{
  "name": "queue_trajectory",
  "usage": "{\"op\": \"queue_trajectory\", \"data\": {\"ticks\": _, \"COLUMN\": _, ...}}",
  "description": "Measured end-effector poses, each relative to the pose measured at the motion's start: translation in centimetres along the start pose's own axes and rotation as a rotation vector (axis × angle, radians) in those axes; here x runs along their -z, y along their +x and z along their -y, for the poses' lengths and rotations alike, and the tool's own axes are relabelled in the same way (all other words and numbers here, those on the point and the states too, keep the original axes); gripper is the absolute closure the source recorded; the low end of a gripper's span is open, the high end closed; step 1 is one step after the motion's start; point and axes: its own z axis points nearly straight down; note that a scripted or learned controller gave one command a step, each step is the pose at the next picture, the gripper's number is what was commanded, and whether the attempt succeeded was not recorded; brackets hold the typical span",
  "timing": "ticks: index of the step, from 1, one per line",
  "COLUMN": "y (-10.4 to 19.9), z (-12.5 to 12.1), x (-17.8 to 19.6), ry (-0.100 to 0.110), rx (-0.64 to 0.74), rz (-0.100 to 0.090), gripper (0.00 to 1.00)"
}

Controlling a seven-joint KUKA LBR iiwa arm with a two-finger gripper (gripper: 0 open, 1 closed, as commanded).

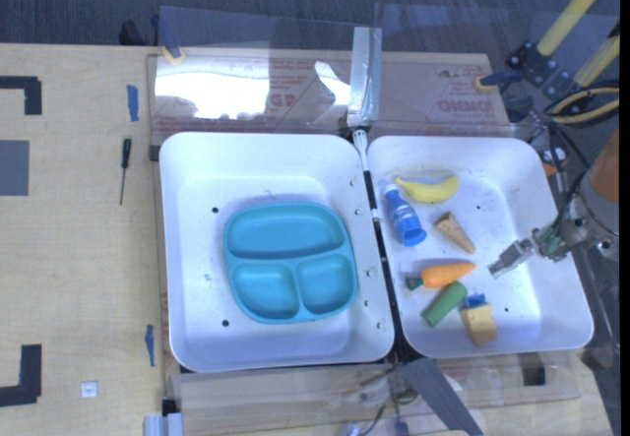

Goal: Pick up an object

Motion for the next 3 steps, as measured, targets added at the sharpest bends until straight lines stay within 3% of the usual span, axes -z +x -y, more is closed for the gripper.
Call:
{"op": "queue_trajectory", "data": {"ticks": 1, "y": 2.3, "z": -6.1, "x": -5.5, "ry": -0.021, "rx": 0.173, "rz": 0.017, "gripper": 0.00}}
{"op": "queue_trajectory", "data": {"ticks": 2, "y": 5.0, "z": -1.1, "x": -6.2, "ry": -0.038, "rx": -0.056, "rz": 0.030, "gripper": 0.00}}
{"op": "queue_trajectory", "data": {"ticks": 3, "y": 4.6, "z": -9.5, "x": -7.6, "ry": -0.013, "rx": -0.253, "rz": 0.006, "gripper": 0.00}}
